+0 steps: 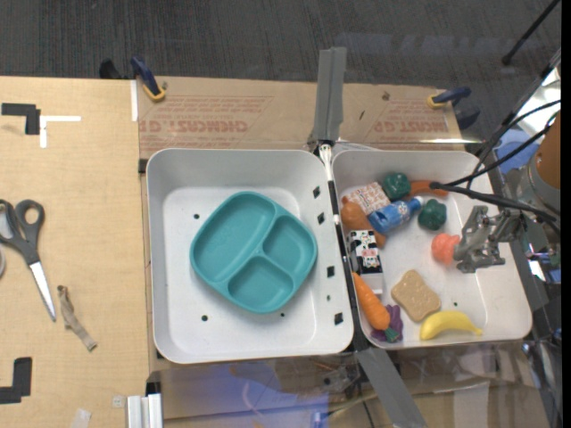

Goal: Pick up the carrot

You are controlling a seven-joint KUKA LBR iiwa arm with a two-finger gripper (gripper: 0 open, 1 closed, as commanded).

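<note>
- The carrot (371, 301) lies in the right bin (500, 324) along its left wall, at about seven o'clock of that bin, its tip pointing down toward a purple toy (390, 333).
- It is crowded, which I judge will make the grasp awkward — a small black-and-white carton (364, 250) sits just above it and a slice of toast (416, 294) just beside it at three o'clock.
- A banana (449, 325) rests near the bin's lower edge, at five o'clock.
- The left bin (169, 328) carries a teal divided plate (254, 251), probably kept apart as a drop-off place.
- The end effector (477, 250) hangs over the right side of the right bin, at three o'clock, next to an orange-red ball (445, 247) — well apart from the carrot.
- Its grip state I cannot tell; nothing is visibly held in it.
- Scissors (28, 243) lie on the desk (71, 185) at the far left.
</note>
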